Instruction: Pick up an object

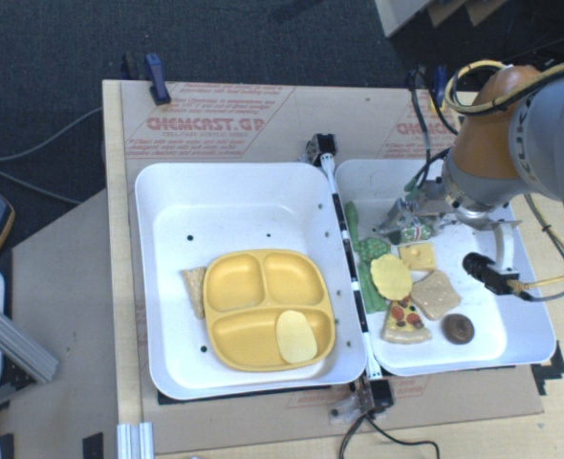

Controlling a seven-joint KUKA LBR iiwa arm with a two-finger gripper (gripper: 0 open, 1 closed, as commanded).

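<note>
Can't tell what state my gripper (418,220) is in, since it's parked low at the back of the right bin (531,347) just above the yellow cracker (417,255), which looks light, stiff and flat, so I'd pinch its opposite edges.

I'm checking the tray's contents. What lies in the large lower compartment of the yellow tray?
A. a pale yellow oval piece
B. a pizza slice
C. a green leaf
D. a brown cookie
A: a pale yellow oval piece lies in the large lower compartment of the yellow tray in the left bin; the pizza slice, brown cookie and green leaf all lie in the right bin.
</note>
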